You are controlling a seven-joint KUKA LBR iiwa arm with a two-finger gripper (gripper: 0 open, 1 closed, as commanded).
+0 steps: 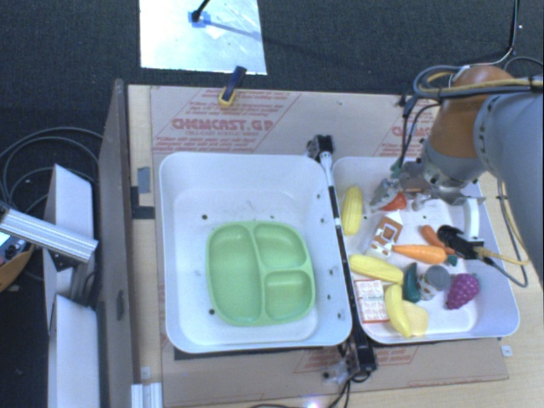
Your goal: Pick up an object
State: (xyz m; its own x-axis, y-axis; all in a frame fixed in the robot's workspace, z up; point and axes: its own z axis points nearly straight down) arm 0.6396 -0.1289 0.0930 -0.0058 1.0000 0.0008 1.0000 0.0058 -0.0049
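From above, the bench (255,113) carries two white bins side by side. The left bin (183,219) holds a green divided plate (259,272), lying flat toward the bin's near edge. The right bin (497,313) holds a scatter of toy food. A yellow corn cob (352,210) lies along its left wall, toward the far edge. Near the middle sit a small orange-and-white carton (386,235) and a carrot (420,252) lying crosswise. A second orange piece (433,235) lies just beyond the carrot. Toward the near left corner are a banana (376,268), a flat red-and-white packet (369,301) and a yellow pear-like fruit (404,311). A teal and grey piece (423,280) lies just beside them, with a purple bunch of grapes (462,291) toward the near right.

The grey arm (501,134) comes in over the right bin's far right corner, its orange band (463,109) above the wrist. The pincer (395,195) is low over the far part of the bin, touching or just beside a small red-orange piece (393,202). Whether it is open, closed or gripping anything cannot be told.
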